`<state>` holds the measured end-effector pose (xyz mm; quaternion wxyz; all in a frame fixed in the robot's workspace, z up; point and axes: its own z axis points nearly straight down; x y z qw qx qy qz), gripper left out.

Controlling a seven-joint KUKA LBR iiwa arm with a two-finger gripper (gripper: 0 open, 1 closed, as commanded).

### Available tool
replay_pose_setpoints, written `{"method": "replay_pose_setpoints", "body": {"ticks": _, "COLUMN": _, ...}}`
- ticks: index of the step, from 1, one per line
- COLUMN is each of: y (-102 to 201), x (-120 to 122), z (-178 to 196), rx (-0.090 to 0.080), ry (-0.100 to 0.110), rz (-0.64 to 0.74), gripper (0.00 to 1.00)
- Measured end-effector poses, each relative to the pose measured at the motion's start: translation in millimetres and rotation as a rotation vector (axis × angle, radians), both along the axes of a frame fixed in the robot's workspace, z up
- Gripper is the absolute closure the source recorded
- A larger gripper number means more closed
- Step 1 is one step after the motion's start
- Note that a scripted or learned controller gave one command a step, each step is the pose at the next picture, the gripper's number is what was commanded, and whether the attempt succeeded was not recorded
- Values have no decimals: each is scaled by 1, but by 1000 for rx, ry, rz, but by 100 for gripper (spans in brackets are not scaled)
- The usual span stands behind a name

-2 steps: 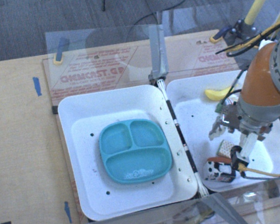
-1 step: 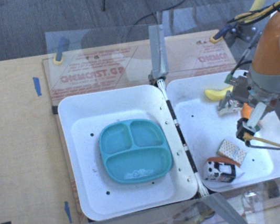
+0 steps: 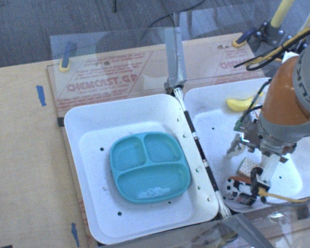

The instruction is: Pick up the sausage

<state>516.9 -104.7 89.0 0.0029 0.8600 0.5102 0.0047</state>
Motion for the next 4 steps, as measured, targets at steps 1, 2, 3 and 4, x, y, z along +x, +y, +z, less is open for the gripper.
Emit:
{"method": "replay_pose_setpoints", "body": {"ticks": 1, "y": -3, "x": 0, "z": 11, "rx": -3, "ry": -3, "rz": -6, "gripper": 100}}
{"method": "replay_pose_setpoints", "body": {"ticks": 2, "y": -3, "x": 0, "z": 10, "rx": -2, "ry": -2, "rz": -7, "gripper": 0}}
{"method": "replay_pose_setpoints", "body": {"ticks": 3, "y": -7, "x": 16, "z": 65, "rx": 0, "ry": 12, "rz": 7, "gripper": 0}}
{"method": "replay_pose_setpoints", "body": {"ticks": 4, "y": -42, "x": -22, "z": 53, "rx": 2, "ry": 15, "rz": 133, "gripper": 0}}
